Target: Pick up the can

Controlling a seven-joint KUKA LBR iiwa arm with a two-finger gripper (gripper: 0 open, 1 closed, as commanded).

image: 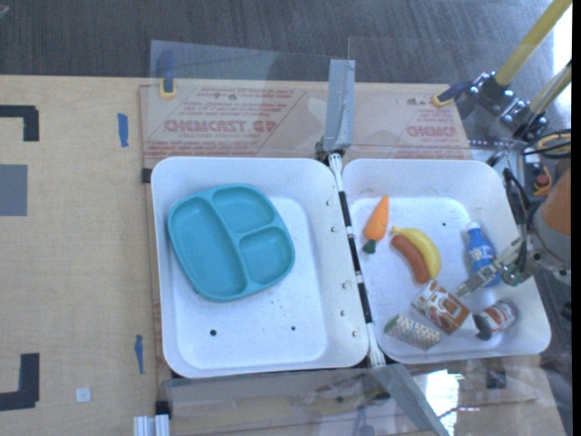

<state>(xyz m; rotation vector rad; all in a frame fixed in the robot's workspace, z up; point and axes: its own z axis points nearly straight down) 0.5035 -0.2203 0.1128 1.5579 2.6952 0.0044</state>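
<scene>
Camera view: small cylindrical can (496,318) lies tipped in right white bin (436,182); metallic gripper (483,278) just above it, fingers slightly apart, holding nothing. Glossy banana (423,247) nearby.

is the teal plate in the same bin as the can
No, the teal plate lies in the left bin, while the can lies in the right bin.

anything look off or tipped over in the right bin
Yes: the can lies on its side near the right bin's front right corner rather than standing upright. A small carton beside it sits tilted too. The blue bottle also lies flat. Nothing looks spilled or damaged.
</scene>
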